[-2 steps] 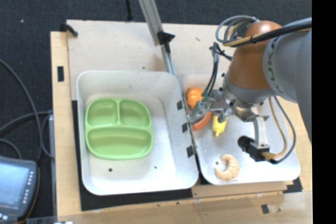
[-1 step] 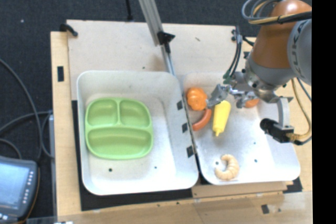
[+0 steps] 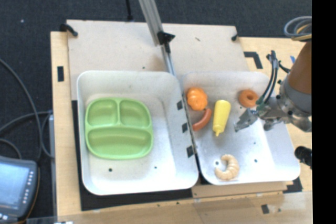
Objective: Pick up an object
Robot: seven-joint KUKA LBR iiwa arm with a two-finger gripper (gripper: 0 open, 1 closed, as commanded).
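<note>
Nearest you, the croissant (image 3: 227, 167) lies loose in the right bin (image 3: 273, 165). Your gripper (image 3: 245, 120) hovers beside the yellow bottle (image 3: 220, 116), seemingly released and grasping nothing, ready to descend.

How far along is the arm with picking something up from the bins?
Done: the arm has reached over the right bin. In hand: nothing visibly; the gripper hovers between the yellow bottle and the donut. Left: the whole grasp and lift. The orange pumpkin, sausage and croissant lie untouched; the green divided plate sits in the left bin.
</note>
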